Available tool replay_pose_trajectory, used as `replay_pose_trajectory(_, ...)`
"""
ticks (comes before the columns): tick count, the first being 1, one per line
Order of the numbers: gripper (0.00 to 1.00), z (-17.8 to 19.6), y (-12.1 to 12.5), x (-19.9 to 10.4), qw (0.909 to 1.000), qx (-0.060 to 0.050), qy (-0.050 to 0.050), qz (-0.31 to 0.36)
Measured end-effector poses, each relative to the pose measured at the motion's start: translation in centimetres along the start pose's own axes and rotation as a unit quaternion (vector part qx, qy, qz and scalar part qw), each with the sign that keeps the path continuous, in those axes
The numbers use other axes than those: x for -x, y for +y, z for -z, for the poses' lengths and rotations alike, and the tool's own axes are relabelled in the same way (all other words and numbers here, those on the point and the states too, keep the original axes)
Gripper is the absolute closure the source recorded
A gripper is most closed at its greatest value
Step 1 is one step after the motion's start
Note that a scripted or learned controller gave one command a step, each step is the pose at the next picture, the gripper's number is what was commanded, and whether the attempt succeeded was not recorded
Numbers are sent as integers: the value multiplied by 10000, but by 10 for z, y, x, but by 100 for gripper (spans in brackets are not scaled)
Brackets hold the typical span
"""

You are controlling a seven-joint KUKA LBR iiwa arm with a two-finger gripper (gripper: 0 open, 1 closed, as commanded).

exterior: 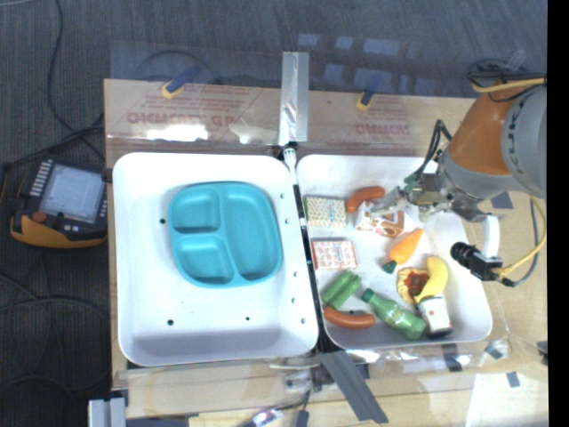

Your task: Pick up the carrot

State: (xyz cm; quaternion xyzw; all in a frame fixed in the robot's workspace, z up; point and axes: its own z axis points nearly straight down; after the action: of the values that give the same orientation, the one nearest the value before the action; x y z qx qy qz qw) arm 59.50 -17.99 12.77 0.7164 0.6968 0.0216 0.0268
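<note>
From the camera view, the carrot (406,245) lies in the right bin (462,323), an orange wedge slanting from upper right down to lower left, with a small darker end at its low tip. It sits in a crowd: a white and orange wrapper (380,223) just up and left of it, a banana (435,277) just below and right, a round red and yellow piece (412,283) under it, and a hot dog (365,196) further up. To do this step well, I judge the claw should come down over the thick upper half of the carrot and close across its narrow width, not along its length, so that neither the banana nor the wrapper gets pinched with it. A straight descent and a slow lift would show early whether the grip has taken.

The gripper (396,205) hangs over the upper part of the right bin, above the wrapper and just up and left of the carrot, apart from it. Its tips blur into the clutter beneath, so I cannot tell how far it stands open, and nothing can be seen held in it.

The left bin (142,310) holds a blue divided tray (224,231).
</note>
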Motion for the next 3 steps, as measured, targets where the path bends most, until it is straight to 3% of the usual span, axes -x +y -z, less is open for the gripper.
replay_pose_trajectory(1, 100, 11, 2, -2, 10000, 18, 10, 9)
replay_pose_trajectory(2, 100, 7, 25, -20, 9894, -330, 59, 1414)
replay_pose_trajectory(3, 0, 6, 25, -20, 9894, -338, 61, 1413)
